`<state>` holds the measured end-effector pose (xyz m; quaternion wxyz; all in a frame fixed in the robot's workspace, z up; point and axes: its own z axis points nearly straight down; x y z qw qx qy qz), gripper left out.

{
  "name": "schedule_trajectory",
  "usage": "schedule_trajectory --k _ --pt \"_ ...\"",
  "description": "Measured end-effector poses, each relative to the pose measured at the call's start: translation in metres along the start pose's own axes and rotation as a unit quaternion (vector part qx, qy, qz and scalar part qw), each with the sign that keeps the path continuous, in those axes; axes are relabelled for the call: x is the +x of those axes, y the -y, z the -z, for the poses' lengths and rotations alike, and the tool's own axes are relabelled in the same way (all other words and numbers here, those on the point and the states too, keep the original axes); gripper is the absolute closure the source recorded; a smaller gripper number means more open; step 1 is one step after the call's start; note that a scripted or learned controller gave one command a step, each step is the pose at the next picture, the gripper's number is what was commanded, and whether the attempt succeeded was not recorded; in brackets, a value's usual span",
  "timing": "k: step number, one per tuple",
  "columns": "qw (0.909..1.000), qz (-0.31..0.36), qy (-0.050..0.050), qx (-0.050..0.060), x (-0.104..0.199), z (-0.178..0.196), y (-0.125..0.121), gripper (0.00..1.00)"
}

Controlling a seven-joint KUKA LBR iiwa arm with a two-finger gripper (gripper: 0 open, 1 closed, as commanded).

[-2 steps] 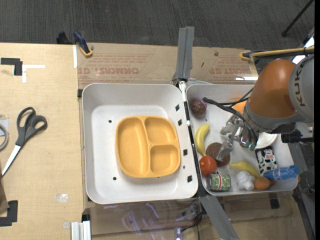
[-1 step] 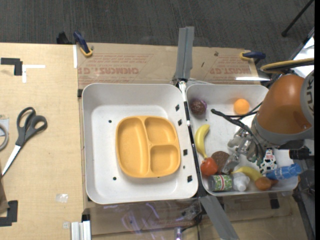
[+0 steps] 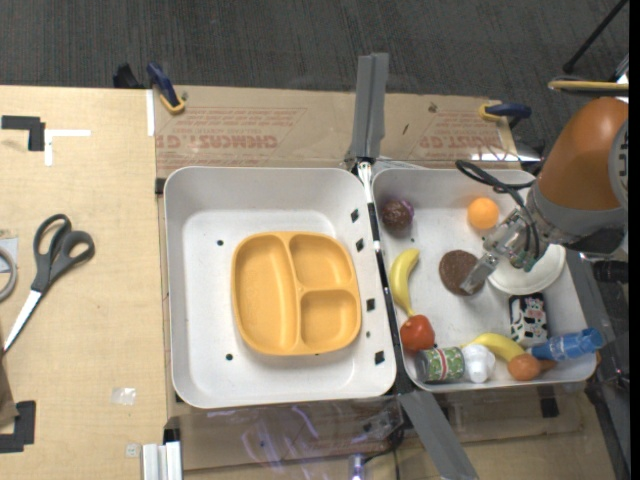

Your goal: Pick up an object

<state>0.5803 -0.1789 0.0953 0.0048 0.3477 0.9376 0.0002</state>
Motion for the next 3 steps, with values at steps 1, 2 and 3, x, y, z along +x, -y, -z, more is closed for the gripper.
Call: schedule_trajectory --k 1,2,3 --pt "0.9999 -0.011 -0.004 0.002 0.043 -0.003 -0.02 0.0" --pt "0.9994 -0.033 -0.002 0.001 0.024 -0.002 -0.08 0.0" --pt "0.9995 -0.032 0.0 0.001 0.023 0.008 -0.081 1.0"
